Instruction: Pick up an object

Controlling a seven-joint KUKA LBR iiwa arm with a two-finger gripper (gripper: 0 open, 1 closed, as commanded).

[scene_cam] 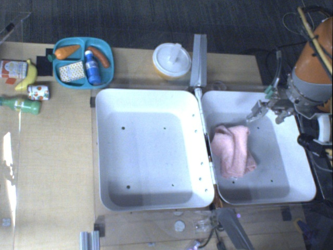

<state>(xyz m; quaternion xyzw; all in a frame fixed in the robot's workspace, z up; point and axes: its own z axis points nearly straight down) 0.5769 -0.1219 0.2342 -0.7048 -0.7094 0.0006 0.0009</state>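
The soft pink crumpled cloth (233, 151) lies in the right white bin (299, 163), near and left of the jaws (265, 111), which look spread and hold nothing.

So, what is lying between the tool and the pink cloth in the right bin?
Nothing: in the camera view, only bare white floor of the right bin separates the tool from the pink cloth.

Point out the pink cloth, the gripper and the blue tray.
pink cloth (233, 151), camera view, middle of its folds
gripper (265, 112), camera view, between its fingertips
blue tray (106, 61), camera view, right rim
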